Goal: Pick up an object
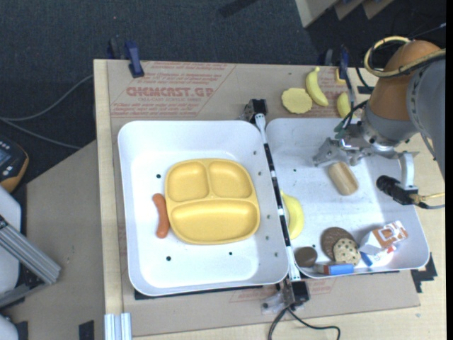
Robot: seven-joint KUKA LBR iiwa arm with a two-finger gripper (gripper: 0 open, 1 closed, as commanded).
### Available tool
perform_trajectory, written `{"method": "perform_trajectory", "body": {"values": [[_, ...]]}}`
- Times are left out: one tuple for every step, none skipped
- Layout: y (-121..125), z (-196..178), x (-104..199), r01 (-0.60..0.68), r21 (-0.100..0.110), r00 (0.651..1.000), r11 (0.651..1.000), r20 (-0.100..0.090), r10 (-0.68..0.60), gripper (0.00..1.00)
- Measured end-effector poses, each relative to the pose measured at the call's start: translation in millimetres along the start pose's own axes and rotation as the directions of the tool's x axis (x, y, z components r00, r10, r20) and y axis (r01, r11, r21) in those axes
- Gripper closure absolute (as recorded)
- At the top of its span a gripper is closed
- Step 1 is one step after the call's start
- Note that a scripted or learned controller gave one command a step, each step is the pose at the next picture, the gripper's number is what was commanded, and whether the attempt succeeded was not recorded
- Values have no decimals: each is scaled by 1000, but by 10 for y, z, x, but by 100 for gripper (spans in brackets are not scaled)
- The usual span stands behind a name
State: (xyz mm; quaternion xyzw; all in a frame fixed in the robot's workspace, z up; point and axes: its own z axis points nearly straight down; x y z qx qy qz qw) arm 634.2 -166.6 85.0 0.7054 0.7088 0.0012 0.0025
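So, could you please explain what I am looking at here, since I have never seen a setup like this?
This is one camera fixed above a bench, looking down at a slant. The grey machine with the orange band is a robot arm reaching in from the right; a program drives it to pick something up. Its gripper, a two-finger hand, hangs low over the right bin, just above a tan bread-roll-shaped toy; I see nothing held between its fingers. That bin also holds cookies, a small carton and other toy food. The left bin holds a yellow divided plate with a sausage beside it. A toy banana lies on the board behind.
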Motion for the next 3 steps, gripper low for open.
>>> {"method": "perform_trajectory", "body": {"values": [[-422, 2, -50, -7, 10, 1000, 1000, -3, 7, 0], [-398, -102, -43, -5, 5, 1000, 1000, -2, 5, 100], [-522, -1061, 941, 5, -3, 1000, 1000, -4, -5, 100]]}}
